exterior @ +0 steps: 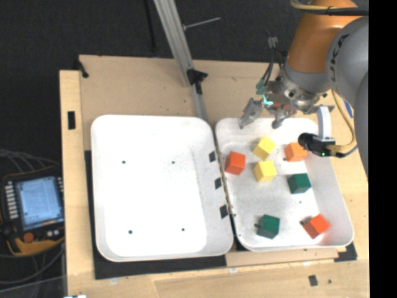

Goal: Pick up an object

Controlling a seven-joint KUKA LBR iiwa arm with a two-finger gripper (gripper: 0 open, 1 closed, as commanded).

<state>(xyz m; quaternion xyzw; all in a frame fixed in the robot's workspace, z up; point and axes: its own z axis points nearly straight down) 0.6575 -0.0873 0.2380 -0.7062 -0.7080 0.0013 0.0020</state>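
From above, the grey two-finger hand [263,115] hangs spread open, holding nothing, over the far edge of the right shallow white plastic bin [332,185]. Nearest it sits a small yellow cube [264,147], with another yellow cube [265,171], orange cubes [234,162] and green cubes [298,182] scattered around.

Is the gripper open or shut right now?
Open: the gripper hangs over the right bin's far edge, fingers spread apart, nothing between them.
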